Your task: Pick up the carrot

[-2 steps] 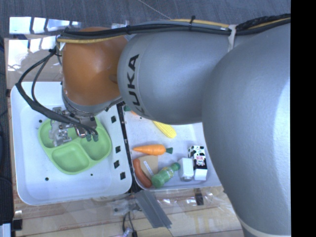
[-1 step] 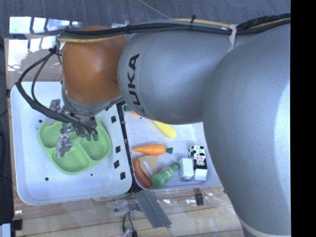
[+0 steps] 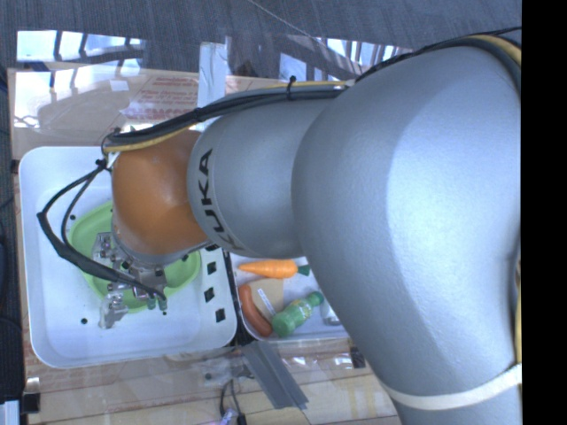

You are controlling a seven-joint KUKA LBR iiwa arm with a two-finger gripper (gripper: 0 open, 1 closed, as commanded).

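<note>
1. The big grey arm [image 3: 381, 202] comes in from 3 o'clock and covers much of the view, with its orange band [image 3: 151, 193] above the wrist.
2. The gripper [image 3: 124, 304] hangs over the left white bin [image 3: 53, 326], at about 8 o'clock in the view. I cannot tell how the jaws stand (they are too small and dark to make out).
3. Under it lies a green plate [image 3: 89, 228] in that left bin.
4. The carrot [image 3: 266, 269] lies in the right white bin [image 3: 232, 304], near the middle of the view, well apart from the gripper.
5. Just below the carrot, toward 6 o'clock, are a green bottle [image 3: 297, 315] and a hot dog [image 3: 252, 312].
6. The worktop [image 3: 177, 388] is pale wood.
7. Dark grey carpet [image 3: 133, 3] fills the floor at 12 o'clock.
</note>
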